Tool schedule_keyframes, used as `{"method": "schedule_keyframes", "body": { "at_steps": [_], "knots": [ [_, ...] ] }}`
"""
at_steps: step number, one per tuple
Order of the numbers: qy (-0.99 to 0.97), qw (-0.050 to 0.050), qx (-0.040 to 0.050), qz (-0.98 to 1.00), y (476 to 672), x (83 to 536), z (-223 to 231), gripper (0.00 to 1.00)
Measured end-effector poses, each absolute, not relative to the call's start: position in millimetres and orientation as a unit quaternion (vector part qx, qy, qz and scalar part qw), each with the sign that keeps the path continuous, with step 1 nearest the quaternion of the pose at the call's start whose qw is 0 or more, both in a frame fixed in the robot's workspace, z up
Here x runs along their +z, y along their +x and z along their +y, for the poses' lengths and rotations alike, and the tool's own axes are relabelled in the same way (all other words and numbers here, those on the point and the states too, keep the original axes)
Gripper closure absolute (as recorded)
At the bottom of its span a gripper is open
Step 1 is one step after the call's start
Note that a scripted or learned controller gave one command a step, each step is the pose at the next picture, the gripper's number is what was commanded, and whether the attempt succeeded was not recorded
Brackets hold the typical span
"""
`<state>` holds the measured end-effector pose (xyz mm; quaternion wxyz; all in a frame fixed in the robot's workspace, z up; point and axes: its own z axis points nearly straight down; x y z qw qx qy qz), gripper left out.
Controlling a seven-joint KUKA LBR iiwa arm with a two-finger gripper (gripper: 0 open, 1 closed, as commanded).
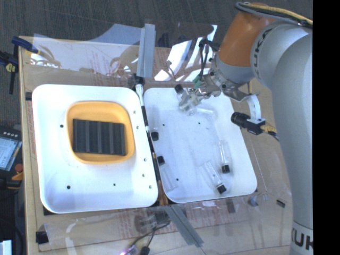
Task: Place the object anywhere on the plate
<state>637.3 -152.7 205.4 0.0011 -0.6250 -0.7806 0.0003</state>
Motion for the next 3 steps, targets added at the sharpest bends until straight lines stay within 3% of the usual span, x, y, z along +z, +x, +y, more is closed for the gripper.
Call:
{"method": "schedule_keyframes", "body": {
  "at_steps": [1,2,3],
  "knots": [
    [-0.561,0.002,0.001,-0.828,620.3,215.1,-103.8,1.0],
    [-0.504,0.002,0.0012,-0.864,640.7,191.3,-44.8,1.0],
    [-0.401,0.002,0.0009,-0.916,605.5,191.5,-16.4,1.0]
  ]
}}
